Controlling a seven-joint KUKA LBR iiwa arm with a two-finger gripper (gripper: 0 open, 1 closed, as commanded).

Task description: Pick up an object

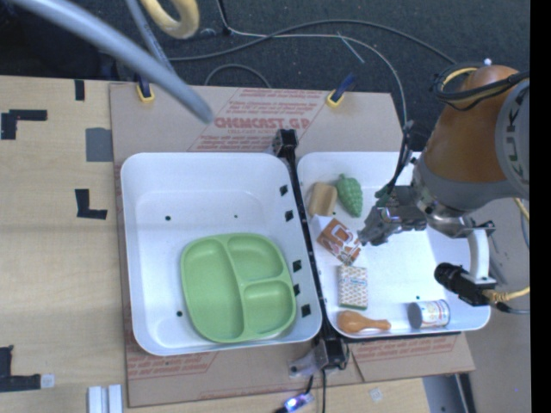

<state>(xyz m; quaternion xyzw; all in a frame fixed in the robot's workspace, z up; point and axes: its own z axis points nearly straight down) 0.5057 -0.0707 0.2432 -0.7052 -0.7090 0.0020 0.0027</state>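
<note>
Over the right bin (392,282), the end effector (377,229), grip state unreadable, hangs beside the snack packet (337,240), so a descent could pinch only its edge and slip.

You're looking at a robotics lab bench. Two white bins (215,188) sit on a printed cardboard sheet (258,119) clamped at twelve o'clock, cables (284,33) trailing over dark floor, with toy food (349,194) as test props.
</note>
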